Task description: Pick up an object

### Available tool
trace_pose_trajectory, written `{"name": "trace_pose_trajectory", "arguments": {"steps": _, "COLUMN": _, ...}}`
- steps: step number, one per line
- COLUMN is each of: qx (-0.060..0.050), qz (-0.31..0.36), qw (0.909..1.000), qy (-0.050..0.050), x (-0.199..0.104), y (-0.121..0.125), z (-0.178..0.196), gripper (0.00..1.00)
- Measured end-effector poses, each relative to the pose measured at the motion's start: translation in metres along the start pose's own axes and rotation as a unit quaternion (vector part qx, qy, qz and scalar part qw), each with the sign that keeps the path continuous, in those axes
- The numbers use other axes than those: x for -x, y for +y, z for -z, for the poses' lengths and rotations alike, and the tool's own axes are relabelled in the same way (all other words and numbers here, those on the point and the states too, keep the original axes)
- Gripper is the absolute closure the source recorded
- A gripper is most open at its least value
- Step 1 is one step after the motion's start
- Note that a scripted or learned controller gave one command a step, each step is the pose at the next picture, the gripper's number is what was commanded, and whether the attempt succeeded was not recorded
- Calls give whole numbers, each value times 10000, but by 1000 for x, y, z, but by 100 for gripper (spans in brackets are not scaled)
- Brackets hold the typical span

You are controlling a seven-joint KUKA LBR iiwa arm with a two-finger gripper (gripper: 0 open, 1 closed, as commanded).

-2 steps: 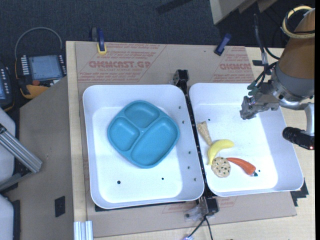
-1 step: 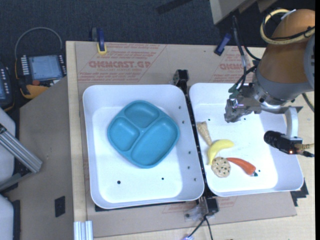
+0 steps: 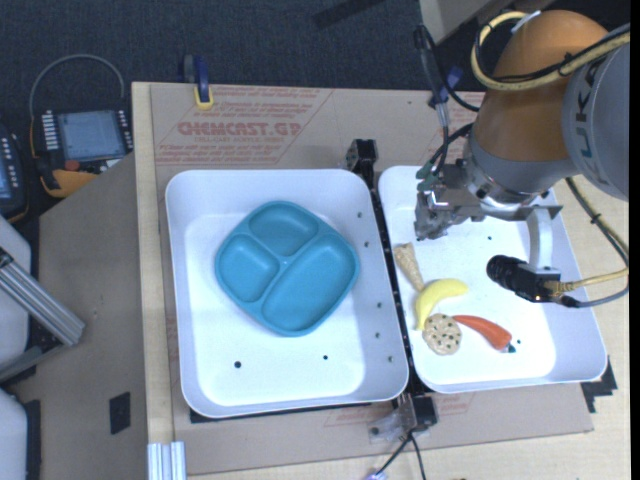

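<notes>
White shallow plastic bin on the left [image 3: 200, 368]: holds one blue moulded plastic plate with three compartments [image 3: 287, 266], lying flat near the bin's middle and askew to the walls. It is broad and low, so judged a poor candidate for a two-finger pinch.

White shallow plastic bin on the right [image 3: 565, 353]: all the small items cluster in its left half, toward the near side. Pale tan cone-shaped piece [image 3: 408, 266] lies farthest left, just beside the wall next to the left bin.

Two-finger gripper [image 3: 437, 218] hangs low over the bin floor, just beyond the cone's far end and slightly right of it. Nothing is visible in its grasp. Apart or together: cannot tell from this slant. Its placement suggests an approach aimed at the cone, the nearest item.

Yellow curved toy banana [image 3: 440, 296] lies by the cone's near end, touching or nearly so. Round speckled brown cookie [image 3: 442, 334] sits just on the near side of the banana. Orange-red tapered toy vegetable [image 3: 483, 328] lies just right of the cookie; contact unclear.

Grey arm with orange band [image 3: 540, 48] reaches in from the far right, over the bin's far half. Pick not yet made: every item rests on the bin floor.
</notes>
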State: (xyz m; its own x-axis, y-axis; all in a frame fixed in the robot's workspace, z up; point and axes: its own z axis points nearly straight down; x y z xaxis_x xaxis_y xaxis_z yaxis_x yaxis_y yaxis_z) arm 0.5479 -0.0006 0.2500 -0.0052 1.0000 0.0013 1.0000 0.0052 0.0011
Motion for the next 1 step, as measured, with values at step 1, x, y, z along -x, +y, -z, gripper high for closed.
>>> {"name": "trace_pose_trajectory", "arguments": {"steps": 1, "qx": 0, "qz": 1, "qw": 10000, "qy": 0, "x": -48, "y": 6, "z": -4, "gripper": 100}}
